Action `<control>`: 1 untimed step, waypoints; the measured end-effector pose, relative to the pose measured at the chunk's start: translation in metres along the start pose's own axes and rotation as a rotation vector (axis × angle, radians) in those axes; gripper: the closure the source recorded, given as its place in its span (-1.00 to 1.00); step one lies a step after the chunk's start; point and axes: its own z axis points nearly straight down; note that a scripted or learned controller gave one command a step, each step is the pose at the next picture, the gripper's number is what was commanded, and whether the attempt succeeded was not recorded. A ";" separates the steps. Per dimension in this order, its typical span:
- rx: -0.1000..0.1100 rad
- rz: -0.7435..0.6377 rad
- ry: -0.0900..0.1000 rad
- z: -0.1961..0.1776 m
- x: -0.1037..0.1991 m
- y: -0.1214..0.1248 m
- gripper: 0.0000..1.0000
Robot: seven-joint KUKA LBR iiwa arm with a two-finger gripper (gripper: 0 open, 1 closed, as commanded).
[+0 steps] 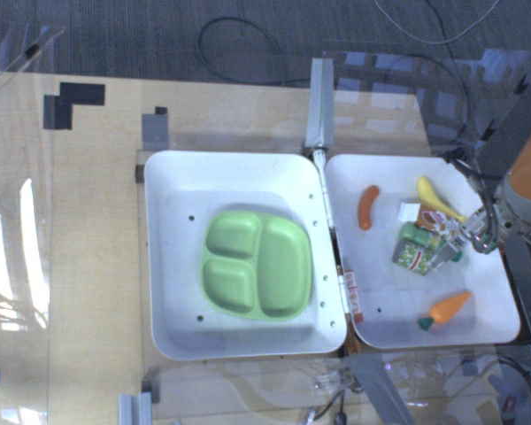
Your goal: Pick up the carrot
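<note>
room: we are looking down on a pale wooden bench [80, 264] sitting on dark grey carpet, with cables trailing across the floor behind it.
bins: two shallow white bins are lying side by side; the left bin [173, 326] is holding a green divided plate [257, 264], the right bin [372, 326] is holding the food items.
arm: the grey arm with its orange band [529, 180] is reaching in from the right, and the gripper [480, 233] is hanging over the right bin's far right side, next to a green carton [419, 251]; we cannot tell how far its jaws are parted, and we are seeing nothing held in it.
clutter: a banana [435, 197] and a red sausage [367, 207] are lying toward the back of the right bin.
carrot: the carrot [449, 308] is resting near the front right corner of the right bin, well apart from the carton, with its green end pointing left.
handling: we are judging it a light, stiff, smooth toy; gripping across the thicker orange middle looks safest, since the taper could be letting it slip.
surface: the bin floor is looking slick and flat, with its sloping wall close beside the carrot.
</note>
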 end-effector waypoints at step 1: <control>-0.006 0.272 -0.005 0.054 0.031 -0.037 -1.00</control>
